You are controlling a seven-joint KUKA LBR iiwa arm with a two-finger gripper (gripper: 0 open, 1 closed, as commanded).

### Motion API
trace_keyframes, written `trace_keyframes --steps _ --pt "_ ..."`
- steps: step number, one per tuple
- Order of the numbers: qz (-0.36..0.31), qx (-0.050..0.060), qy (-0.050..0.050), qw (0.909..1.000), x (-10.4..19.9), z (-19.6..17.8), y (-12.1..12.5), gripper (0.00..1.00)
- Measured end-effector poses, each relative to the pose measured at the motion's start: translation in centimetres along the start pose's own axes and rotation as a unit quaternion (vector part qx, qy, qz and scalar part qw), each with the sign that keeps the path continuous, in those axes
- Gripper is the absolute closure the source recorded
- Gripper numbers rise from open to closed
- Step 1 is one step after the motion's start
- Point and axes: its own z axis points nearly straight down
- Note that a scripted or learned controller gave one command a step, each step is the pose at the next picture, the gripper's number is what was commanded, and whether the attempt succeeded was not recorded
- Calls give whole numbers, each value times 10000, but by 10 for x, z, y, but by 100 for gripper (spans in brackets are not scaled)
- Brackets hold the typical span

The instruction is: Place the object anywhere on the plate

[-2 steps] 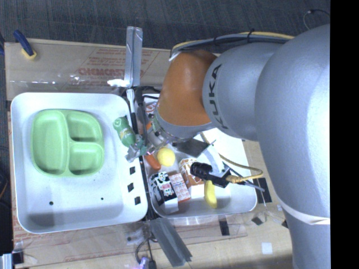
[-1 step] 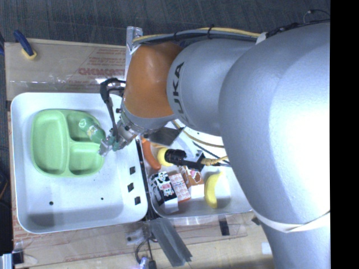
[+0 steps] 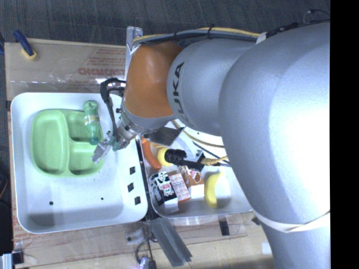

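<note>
A light green divided plate (image 3: 53, 142) lies in the left white bin (image 3: 67, 206). A translucent green bottle (image 3: 91, 119) rests on the plate's upper right part, against the divider. My gripper (image 3: 104, 148) hangs over the plate's right rim, just below and to the right of the bottle. Nothing shows in the gripper. The grey arm with its orange band (image 3: 147, 83) reaches in from the right above the wall between the two bins.
The right bin (image 3: 193, 213) holds a banana (image 3: 210, 188), a yellow piece (image 3: 162, 157), an orange item (image 3: 147, 150), a black-and-white carton (image 3: 161, 185) and a red packet (image 3: 179, 186). A blue clip (image 3: 25, 45) lies at the bench's back left.
</note>
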Motion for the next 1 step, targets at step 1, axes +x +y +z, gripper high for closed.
trace_keyframes --steps 1 --pt "0 0 0 10000 0 0 0 0"
